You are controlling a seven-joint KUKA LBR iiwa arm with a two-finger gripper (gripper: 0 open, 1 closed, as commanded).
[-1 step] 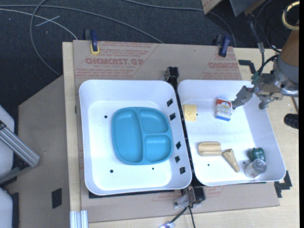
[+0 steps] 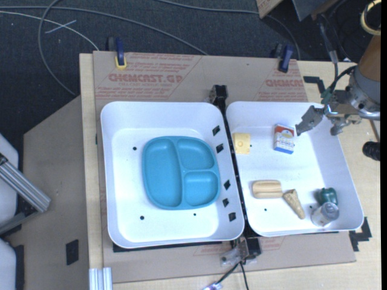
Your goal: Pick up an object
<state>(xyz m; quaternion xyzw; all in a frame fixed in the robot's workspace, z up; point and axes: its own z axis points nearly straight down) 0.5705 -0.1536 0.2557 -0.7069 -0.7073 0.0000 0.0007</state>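
Note:
The right bin [image 2: 344, 162] holds a small red, white and blue box [image 2: 284, 139], a yellow square block [image 2: 242, 143], a tan roll [image 2: 266, 188], a tan wedge [image 2: 294, 203] and a green and clear bottle [image 2: 325, 205] lying on its side. My gripper [image 2: 319, 124] hangs over the bin's far right part, just right of the box. It is open, its fingers spread apart with nothing between them. One fingertip [image 2: 303, 123] is close beside the box's upper right corner.
A blue divided plate [image 2: 181, 171] lies in the left bin [image 2: 115, 162]. Black clips line the rim between the two bins [image 2: 227, 162]. Clamps stand at the board's far edge [image 2: 121, 58]. Cables trail behind the bench.

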